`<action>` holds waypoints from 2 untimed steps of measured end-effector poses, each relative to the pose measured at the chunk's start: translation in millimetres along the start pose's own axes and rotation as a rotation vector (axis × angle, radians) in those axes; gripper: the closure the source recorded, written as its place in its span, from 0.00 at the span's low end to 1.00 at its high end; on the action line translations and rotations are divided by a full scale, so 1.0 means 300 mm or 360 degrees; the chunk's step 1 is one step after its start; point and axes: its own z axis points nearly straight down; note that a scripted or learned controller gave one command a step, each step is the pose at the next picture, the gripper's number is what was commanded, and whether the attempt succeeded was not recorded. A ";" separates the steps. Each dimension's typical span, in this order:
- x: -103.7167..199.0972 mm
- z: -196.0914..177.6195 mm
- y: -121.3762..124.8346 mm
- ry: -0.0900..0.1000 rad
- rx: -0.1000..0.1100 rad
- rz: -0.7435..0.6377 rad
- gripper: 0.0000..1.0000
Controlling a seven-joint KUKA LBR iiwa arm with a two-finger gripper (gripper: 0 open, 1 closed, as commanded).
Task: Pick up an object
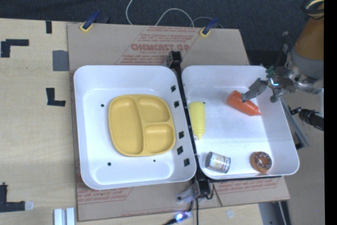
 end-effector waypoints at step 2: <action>0.029 0.367 -0.004 -0.0001 -0.0002 -0.0001 0.00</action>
